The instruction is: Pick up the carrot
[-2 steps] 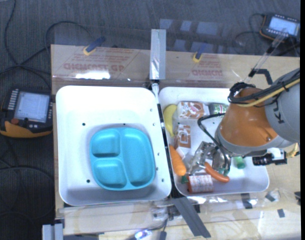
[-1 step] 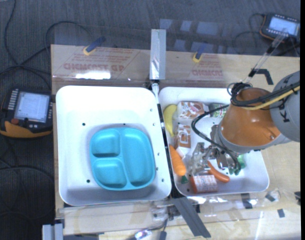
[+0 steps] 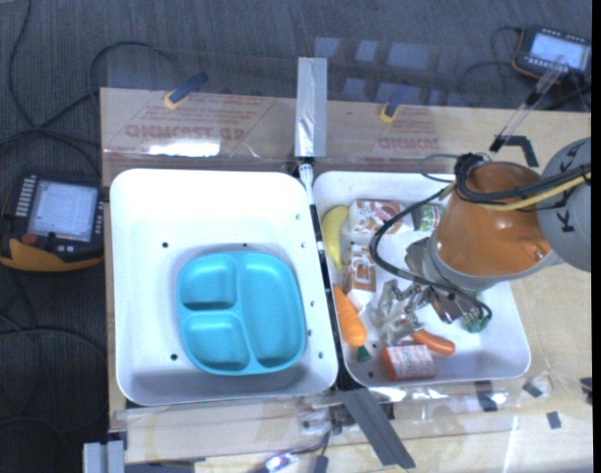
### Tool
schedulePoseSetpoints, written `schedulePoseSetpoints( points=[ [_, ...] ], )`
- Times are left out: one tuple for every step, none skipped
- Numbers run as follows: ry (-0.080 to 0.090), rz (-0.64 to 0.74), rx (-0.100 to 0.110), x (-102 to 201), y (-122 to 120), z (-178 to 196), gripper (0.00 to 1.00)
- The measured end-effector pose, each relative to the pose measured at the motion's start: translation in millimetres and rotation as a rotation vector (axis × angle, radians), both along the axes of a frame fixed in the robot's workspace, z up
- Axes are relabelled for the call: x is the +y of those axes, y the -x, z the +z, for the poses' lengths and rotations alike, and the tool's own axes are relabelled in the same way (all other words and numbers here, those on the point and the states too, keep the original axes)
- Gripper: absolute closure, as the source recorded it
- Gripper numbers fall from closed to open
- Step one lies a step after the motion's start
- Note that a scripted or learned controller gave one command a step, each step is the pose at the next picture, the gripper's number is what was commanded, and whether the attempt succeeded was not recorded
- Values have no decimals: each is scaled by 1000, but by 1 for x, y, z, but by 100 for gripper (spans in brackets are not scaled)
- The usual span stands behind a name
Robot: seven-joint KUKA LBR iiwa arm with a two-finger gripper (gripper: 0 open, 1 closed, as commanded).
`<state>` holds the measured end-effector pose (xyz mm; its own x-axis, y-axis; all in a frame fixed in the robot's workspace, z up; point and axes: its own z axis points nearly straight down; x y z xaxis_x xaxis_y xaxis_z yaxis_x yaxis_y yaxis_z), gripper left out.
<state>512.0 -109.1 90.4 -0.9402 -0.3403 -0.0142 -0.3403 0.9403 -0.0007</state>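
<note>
Gripper [image 3: 401, 309] hangs low in the right white bin [image 3: 507, 358], in the middle of its near half. It is a metallic clutter under the wrist, and I cannot tell whether it is spread or pressed together. Nothing is visibly pinched in it.

The orange carrot with a green tip [image 3: 350, 320] lies just left of the gripper, along the right bin's left wall, with its length running far to near. It looks apart from the gripper, not lifted.

A smaller orange carrot-like piece [image 3: 434, 343] lies right of and nearer than the gripper. A red-orange labelled can [image 3: 409, 363] lies on its side by the near wall. A yellow banana [image 3: 332, 233] sits in the far left corner of this bin, with printed food boxes [image 3: 367, 227] beside it.

The grey arm with orange band [image 3: 493, 230] comes in from the right over the far right of the bin, with black cables looped around it.

The left white bin [image 3: 143, 264] holds a blue divided plastic plate [image 3: 243, 308]. Both bins sit on a wooden table [image 3: 212, 126].
</note>
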Motion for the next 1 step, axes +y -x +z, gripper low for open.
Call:
schedulePoseSetpoints(
  points=[
    [7,247,-8,-23,6,1,100]
  ],
)
